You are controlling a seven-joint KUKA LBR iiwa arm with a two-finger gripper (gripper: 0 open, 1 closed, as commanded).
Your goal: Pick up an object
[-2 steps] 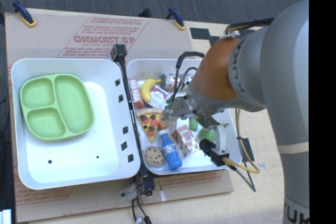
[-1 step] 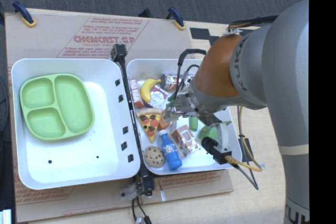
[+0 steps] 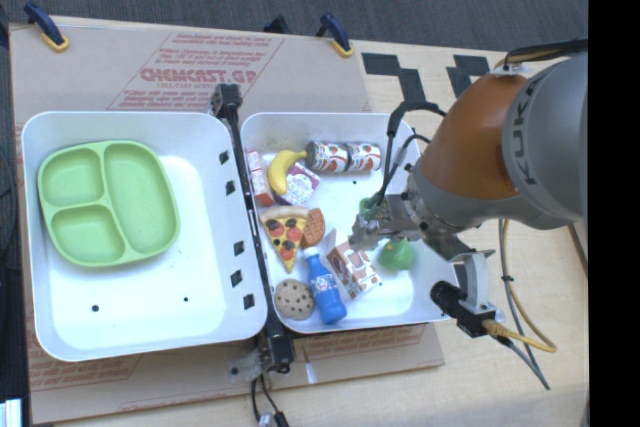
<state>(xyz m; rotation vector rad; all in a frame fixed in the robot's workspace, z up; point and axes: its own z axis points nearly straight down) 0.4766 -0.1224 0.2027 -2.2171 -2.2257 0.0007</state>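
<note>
Orange-banded and bulky, the arm (image 3: 500, 150) sits highest and so nearest the camera, reaching in from three o'clock over the right bin (image 3: 395, 313). Its gripper (image 3: 375, 230) hangs low over the bin's middle, just at nine o'clock of a green round object (image 3: 398, 255), probably because the program is lining up on something in that cluster. Whether the jaws are released or clenched cannot be told; the wrist hides them, and nothing can be seen held.

Candidates for picking all lie in the right bin. A red-and-white carton (image 3: 357, 272) lies at six o'clock of the gripper, close beside the green object. A blue bottle (image 3: 324, 289) and a cookie (image 3: 293, 298) sit toward seven o'clock, a pizza slice (image 3: 285, 233) at nine, a banana (image 3: 283, 168) and a can (image 3: 345, 156) toward eleven and twelve.

Crowding is the likely obstacle: the carton, green object and bottle sit tight together, so closing on one may nudge its neighbours.

At nine o'clock the left bin (image 3: 120, 315) bears a green divided plate (image 3: 108, 203), well apart from the gripper.
</note>
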